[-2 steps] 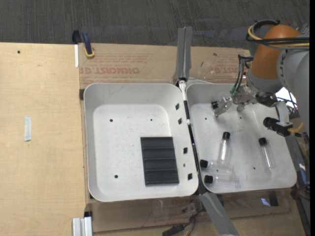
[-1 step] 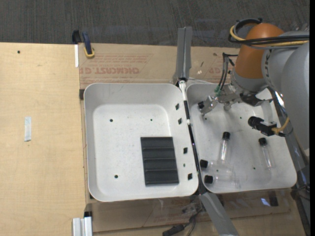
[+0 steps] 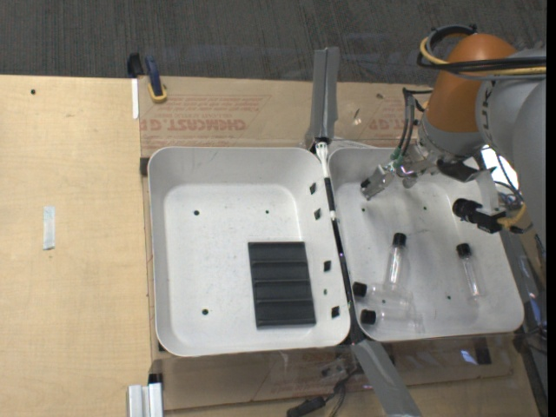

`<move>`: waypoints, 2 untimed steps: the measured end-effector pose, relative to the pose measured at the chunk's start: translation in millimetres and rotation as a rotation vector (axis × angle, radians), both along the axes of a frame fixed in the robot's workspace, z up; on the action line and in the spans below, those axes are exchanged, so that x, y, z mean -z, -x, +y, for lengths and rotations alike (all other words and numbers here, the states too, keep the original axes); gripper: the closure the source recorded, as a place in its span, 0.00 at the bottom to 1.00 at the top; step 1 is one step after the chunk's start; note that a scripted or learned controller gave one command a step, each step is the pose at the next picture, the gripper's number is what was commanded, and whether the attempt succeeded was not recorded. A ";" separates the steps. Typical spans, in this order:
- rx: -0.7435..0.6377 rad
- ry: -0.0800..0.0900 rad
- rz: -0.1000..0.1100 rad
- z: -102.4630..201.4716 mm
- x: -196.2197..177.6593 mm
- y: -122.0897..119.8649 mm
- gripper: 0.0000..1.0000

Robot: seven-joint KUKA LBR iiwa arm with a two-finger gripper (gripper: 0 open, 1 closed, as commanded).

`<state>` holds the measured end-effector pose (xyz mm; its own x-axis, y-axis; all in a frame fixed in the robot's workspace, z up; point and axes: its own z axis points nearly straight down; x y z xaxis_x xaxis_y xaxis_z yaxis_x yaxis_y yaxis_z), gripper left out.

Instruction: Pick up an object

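Hand (image 3: 382,181) low over right bin (image 3: 486,324), near its far-left corner; finger spread hidden by wrist, cannot tell. Nothing seen between fingers. Candidates lie loose on bin floor toward near edge: clear tube (image 3: 395,259) mid-floor, second tube (image 3: 469,272) to right, well apart, leaving room to approach. Black ridged block (image 3: 281,283) flat in left bin (image 3: 174,181).

robot lab: arm (image 3: 486,85), white bins (image 3: 161,233)

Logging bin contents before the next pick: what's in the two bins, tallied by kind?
Black ridged block: 1, in the left bin
Clear tubes with black caps: 2, in the right bin
Total: 3
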<state>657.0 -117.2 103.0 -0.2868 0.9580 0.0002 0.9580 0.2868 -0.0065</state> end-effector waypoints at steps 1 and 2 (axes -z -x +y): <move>-0.032 0.000 -0.006 -6.5 10.5 -1.8 0.00; -0.075 -0.001 -0.005 13.0 11.3 -1.6 0.00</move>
